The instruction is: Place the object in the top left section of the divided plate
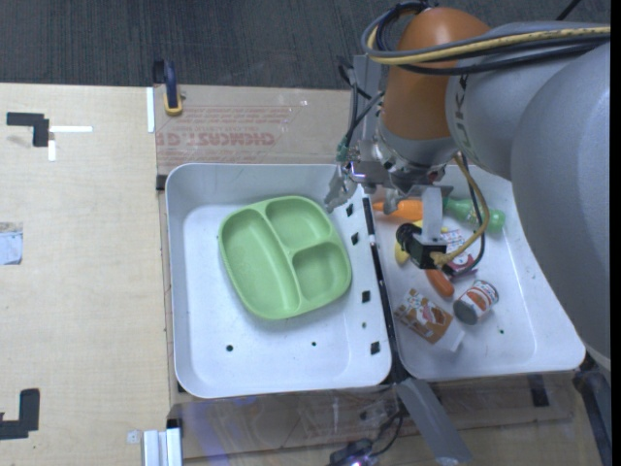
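The divided plate point(284, 256), pale green with one long section and two smaller ones, lies flat in the left bin point(194, 357). It sits to the left of your pincer point(374, 194) and a little toward the near edge of the bench, its closest rim near the pincer but apart from it. You see the pincer hanging over the wall where the two bins meet, toward their far end. You cannot tell from this view whether it is apart or together (the wrist and its cabling crowd over it). To the pincer's right, in the right bin point(543, 348), an orange piece point(411, 207) lies just beside it, and a green piece point(491, 222) lies farther right, well apart from the plate. On the near side of the pincer, in that same bin, you have a small red-orange piece point(441, 282), a grey can point(475, 301) lying on its side, and a printed packet point(425, 316). The can and the packet lie just beside each other.
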Controlling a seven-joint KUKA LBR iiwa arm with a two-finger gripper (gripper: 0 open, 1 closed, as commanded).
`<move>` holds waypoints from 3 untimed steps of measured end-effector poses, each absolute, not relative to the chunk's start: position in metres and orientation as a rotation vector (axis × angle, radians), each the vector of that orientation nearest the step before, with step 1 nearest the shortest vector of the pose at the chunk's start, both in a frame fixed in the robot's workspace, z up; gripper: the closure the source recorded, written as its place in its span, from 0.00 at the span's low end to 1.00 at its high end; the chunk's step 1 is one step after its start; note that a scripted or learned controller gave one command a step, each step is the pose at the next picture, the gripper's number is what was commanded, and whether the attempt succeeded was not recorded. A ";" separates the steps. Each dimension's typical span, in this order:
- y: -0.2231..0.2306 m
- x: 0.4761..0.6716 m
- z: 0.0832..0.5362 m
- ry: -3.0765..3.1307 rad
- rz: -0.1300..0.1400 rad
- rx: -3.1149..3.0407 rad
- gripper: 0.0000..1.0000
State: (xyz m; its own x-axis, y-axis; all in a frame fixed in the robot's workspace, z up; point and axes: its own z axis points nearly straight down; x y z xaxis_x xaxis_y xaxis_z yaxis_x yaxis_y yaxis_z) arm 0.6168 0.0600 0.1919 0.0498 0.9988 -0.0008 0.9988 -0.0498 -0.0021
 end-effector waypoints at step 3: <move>0.070 0.609 0.225 -2.948 -0.001 -1.092 0.00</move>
State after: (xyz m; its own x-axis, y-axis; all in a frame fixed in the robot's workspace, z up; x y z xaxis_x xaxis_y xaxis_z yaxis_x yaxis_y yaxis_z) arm 0.6094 0.0698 0.2255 -0.7590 0.6511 -0.0022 0.6511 0.7590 0.0013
